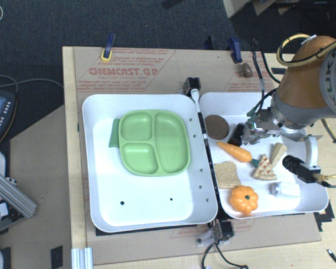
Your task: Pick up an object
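Approach geometry governs this step: the gripper (247, 132) sits in the right-centre of the frame, low over the upper part of the right bin (313, 206), just above and beside the carrot (235, 151), and nothing is visible between its fingers. Whether the gripper is spread or pressed together cannot be told, since the wrist and cabling cover the tips. For a sound pick, the descent should probably centre on the carrot's thick middle, with the closing direction set across its narrow width rather than along its length, and clear of the brown disc (217, 126) that lies near its leafy end. The carrot itself is orange, tapered, and lies at a slant, thicker toward the lower right, with a small green tuft at the upper-left tip; its smooth, rounded surface is likely to roll or slip under an off-centre pinch. Neighbouring items in the same bin include a bread slice (228, 174) just below it, a pizza wedge (264, 168) to its right, and a small orange pumpkin (243, 199) near the lower edge. In the left bin (101, 167), well apart, rests a green divided plate (154, 142)
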Action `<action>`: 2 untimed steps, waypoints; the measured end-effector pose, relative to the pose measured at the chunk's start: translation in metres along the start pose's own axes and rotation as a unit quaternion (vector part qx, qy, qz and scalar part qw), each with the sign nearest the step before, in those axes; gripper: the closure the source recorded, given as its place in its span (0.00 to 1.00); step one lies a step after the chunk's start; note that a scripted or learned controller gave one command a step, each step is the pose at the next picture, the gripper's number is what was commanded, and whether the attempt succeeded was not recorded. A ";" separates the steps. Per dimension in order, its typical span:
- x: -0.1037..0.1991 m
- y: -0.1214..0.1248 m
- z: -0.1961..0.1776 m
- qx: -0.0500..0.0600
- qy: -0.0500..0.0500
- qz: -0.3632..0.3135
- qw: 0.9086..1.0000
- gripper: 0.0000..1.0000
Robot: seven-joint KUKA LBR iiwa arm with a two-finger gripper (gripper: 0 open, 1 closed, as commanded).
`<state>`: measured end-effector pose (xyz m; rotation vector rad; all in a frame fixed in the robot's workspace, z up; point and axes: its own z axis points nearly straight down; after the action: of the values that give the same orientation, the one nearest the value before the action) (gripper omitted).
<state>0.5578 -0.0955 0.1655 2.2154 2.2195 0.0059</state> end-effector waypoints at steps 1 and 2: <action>0.000 0.002 -0.054 0.000 0.000 0.000 1.000 1.00; 0.048 -0.019 -0.065 0.004 0.002 -0.001 1.000 1.00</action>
<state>0.5383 -0.0473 0.2304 2.2185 2.2287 0.0005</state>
